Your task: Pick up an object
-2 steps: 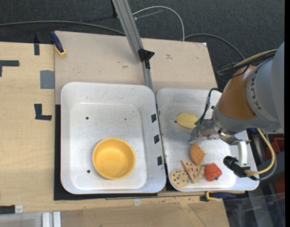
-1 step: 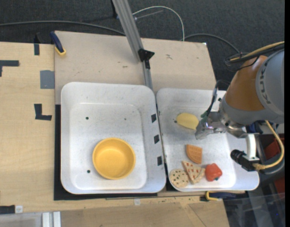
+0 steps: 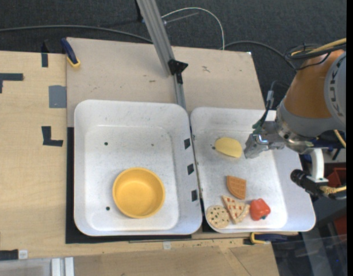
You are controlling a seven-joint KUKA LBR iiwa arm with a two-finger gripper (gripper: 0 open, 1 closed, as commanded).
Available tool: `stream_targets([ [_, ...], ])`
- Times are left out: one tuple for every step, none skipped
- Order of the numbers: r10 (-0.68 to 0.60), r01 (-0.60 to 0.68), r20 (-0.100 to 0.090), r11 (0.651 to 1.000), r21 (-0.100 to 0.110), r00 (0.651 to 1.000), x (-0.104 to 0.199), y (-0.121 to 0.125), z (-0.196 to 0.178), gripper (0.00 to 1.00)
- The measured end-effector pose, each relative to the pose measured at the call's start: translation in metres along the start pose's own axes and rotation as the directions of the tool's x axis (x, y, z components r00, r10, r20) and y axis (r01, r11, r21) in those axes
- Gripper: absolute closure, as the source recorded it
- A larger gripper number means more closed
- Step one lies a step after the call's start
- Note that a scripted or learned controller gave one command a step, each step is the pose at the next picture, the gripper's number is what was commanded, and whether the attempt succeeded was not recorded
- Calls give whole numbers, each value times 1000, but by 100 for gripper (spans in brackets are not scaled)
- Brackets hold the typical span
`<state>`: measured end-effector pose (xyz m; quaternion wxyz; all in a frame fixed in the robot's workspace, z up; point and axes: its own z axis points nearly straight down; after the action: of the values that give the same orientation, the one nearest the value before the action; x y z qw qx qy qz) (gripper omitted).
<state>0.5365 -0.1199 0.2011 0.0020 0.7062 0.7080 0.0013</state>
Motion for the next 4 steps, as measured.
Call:
stream_targets([
  [1, -1, -1, 1000, 4, 1000, 0, 1, -21, 100],
  [-4, 4, -2, 1000, 7, 1000, 52, 12, -11, 100],
  [-4, 4, -2, 1000, 5, 1000, 95, 27, -20, 100],
  [-4, 4, -2, 1000, 7, 1000, 146, 38, -11, 100],
])
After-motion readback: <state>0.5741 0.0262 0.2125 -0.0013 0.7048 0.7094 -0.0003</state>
